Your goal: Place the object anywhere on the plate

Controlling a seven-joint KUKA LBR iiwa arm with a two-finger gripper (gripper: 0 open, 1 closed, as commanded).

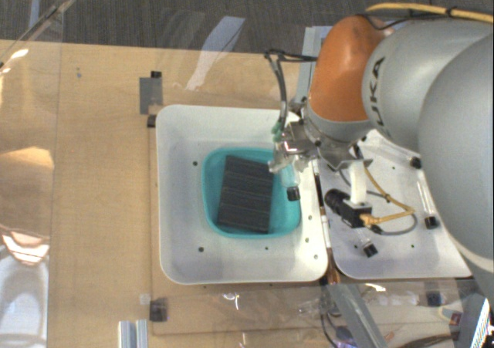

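The dark ridged block (pixel 245 194) lies flat on the teal plate (pixel 289 219); the hand (pixel 285 155) hovers at its two o'clock; whether it is wide or narrow I cannot tell; it is best lifted straight up, touching nothing.

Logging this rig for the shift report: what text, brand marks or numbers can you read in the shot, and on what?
"UKA" in dark letters, running vertically on the grey arm beside its orange band; the start of the word is cut off from view.
No lettering is legible on the teal plate, the dark ribbed object or the white bins.
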